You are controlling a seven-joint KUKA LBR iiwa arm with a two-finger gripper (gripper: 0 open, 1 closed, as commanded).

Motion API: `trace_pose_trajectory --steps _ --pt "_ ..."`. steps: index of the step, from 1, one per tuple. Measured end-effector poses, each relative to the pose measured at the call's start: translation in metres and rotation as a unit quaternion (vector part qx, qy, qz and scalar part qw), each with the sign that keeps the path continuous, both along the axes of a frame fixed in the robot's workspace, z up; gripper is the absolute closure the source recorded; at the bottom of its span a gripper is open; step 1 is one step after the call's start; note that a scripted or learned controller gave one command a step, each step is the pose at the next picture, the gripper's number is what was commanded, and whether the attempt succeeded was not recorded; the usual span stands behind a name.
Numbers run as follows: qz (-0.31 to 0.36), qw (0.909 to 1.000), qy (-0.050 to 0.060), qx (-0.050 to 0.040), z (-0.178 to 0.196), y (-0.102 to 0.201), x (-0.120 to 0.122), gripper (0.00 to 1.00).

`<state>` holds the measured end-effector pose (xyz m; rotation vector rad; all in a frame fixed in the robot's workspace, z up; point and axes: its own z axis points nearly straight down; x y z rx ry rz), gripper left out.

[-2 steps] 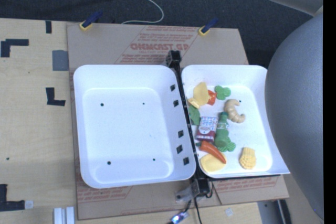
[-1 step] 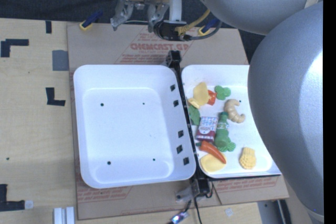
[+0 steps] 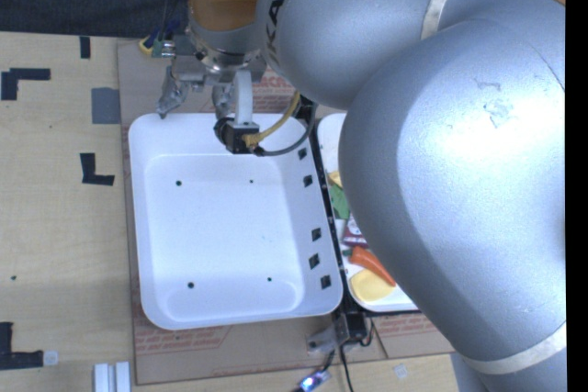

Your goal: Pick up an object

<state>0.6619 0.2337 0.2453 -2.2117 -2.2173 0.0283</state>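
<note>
The arm reaches in from the right, its grey bulk covering most of the right bin (image 3: 367, 306), of which a strip along the inner wall shows. In that strip lie the candidate objects: an orange piece (image 3: 372, 264) and a yellow piece (image 3: 369, 287) toward the bin's near edge, with a greenish item (image 3: 338, 196) further along the inner wall; their exact identities cannot be told. The gripper (image 3: 204, 110) hangs over the far edge of the left bin (image 3: 147, 142), well apart from those objects. Two fingers point downward, one toward the bin's far left corner and one nearer the middle of the far edge, with a clear gap and nothing between them; the jaws stand open and empty. A cable runs from the wrist fitting toward the divide between the bins. Judgement: the pose suits a transit or release position, not a grasp, since the left bin's floor beneath shows no object. The pick is not yet achieved; the gripper would need to travel to the right bin.
</note>
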Motion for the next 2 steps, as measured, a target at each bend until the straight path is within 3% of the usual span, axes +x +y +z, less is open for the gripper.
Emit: trace_pose_trajectory --steps 1,2 --pt "0.0 1.0 0.0 0.0002 -0.115 -0.001 -0.081 1.0" --pt "-0.001 0.9999 -0.01 0.0023 -0.115 -0.001 0.007 1.0"
